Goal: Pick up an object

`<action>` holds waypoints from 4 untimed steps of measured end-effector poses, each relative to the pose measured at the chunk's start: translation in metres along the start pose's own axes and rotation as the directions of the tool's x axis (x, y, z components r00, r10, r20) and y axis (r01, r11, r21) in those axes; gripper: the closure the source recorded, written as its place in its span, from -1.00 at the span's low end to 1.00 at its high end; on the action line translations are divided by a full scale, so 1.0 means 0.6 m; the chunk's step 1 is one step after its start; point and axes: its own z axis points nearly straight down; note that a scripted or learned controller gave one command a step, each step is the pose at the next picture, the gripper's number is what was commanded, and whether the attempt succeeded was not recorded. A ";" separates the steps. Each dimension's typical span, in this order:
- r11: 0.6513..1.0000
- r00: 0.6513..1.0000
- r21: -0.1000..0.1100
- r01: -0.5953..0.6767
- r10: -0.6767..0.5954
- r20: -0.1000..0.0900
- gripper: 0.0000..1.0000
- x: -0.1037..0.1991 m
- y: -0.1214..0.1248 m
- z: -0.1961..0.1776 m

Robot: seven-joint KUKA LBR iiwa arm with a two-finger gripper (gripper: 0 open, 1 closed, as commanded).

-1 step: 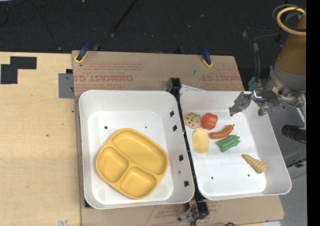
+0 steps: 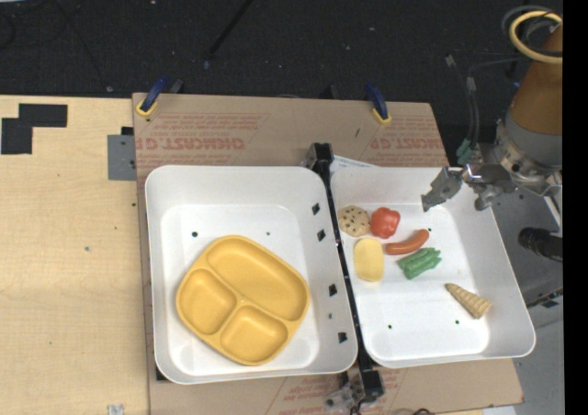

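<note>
Two shallow white bins [image 2: 239,185] fill the frame's middle; small plastic toy foods [image 2: 386,243] lie untouched in the right one, picking not begun; grey gripper [image 2: 457,188] hovers upper right, jaws apart, empty

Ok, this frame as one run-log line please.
gripper: above right bin far edge, holding nothing | toys clustered left | cone apart | yellow tray: left bin

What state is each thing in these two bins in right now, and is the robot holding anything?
Yellow plate: lying flat in the left bin, its three compartments bare.
Cookie: lying in the right bin, beside the tomato.
Tomato: resting free.
Sausage: lying flat.
Lemon: resting free.
Green pepper: lying flat.
Cone: on its side, apart from the rest.
Gripper: above the right bin's far edge, holding nothing.
</note>
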 end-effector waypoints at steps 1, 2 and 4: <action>1.000 1.000 0.004 0.001 -0.001 -0.001 -1.00 0.001 0.008 0.073; 1.000 1.000 0.005 0.001 -0.001 -0.001 -1.00 -0.003 0.015 0.176; 1.000 1.000 0.000 -0.001 0.001 0.000 1.00 -0.010 0.013 0.258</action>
